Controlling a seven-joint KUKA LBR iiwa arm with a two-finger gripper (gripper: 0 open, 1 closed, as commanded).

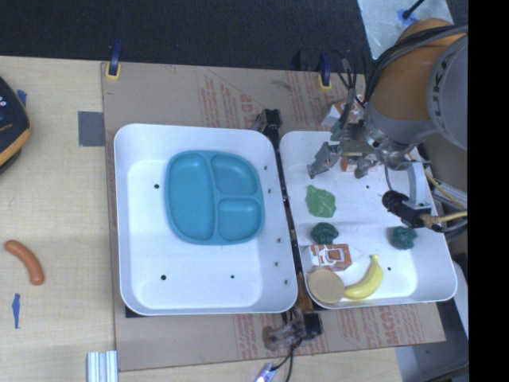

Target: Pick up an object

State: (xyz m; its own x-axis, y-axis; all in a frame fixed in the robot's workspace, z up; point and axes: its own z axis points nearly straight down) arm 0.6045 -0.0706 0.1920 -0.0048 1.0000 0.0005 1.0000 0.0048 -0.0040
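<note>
The right bin [433, 281] holds a light green leafy piece [321, 201], a dark green broccoli-like piece [324, 232], a second dark green piece [403, 236], a yellow banana [364, 280], a tan round disc [324, 286] and a small orange-and-white packet [330, 255]. My gripper [343, 165] hangs over the far part of this bin, just beyond the light green piece. Its fingers stand apart, open, with nothing between them.
In the left bin [135, 289] lies a blue divided plate [214, 196]. An orange sausage [25, 261] rests on the bench at the far left, near a black-and-yellow device [9, 126]. The arm's orange-banded wrist [413, 78] looms over the right bin's far corner.
</note>
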